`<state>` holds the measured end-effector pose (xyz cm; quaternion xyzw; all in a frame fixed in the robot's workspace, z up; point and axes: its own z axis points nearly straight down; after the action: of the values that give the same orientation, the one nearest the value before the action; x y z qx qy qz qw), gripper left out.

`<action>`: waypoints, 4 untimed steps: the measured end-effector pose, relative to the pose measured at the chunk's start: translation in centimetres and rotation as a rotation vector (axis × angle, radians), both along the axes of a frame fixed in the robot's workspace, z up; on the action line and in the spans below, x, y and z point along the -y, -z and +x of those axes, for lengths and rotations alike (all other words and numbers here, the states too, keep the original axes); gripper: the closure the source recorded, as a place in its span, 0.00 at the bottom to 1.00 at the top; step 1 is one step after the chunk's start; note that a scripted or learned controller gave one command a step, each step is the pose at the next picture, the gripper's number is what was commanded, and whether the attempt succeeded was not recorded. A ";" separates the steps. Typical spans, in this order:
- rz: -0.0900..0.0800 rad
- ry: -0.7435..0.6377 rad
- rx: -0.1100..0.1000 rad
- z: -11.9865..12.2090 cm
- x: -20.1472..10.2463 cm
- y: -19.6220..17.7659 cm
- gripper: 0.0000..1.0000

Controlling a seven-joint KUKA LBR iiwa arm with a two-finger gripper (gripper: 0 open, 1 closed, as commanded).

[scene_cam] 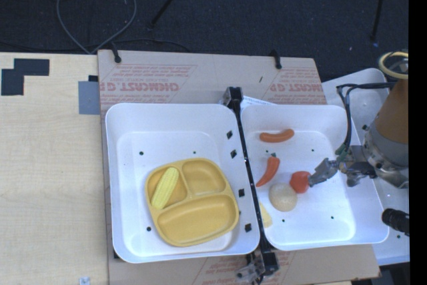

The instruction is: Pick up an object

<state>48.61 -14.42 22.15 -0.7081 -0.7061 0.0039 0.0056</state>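
Red printed letters on the brown cardboard sheet [200,80] under the white bins, seen upside down, twice along the far edge. Too blurry to read for sure. More red print at the near edge, too small to read.

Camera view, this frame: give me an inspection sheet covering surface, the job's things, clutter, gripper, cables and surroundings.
Surface: two white bins side by side, left bin and right bin, on a cardboard sheet.
Job's things: in the right bin, a sausage, a red pepper, a tomato, a pale ball and a yellow piece at the divider.
Clutter: yellow divided tray in the left bin, holding a corn cob.
Gripper: gripper low in the right bin, beside the tomato; grasp cannot be judged.
Cables: looped cable on the dark floor.
Surroundings: wooden table to the left.
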 end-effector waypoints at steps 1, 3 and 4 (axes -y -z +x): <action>-0.002 -0.002 0.012 0.2 0.0 -0.5 0.00; 0.001 -0.002 0.005 -0.6 0.4 9.9 0.00; -0.002 -0.001 0.011 -0.6 0.3 13.5 0.00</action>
<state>48.02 -14.77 8.64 -0.7078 -0.7065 0.0006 0.0009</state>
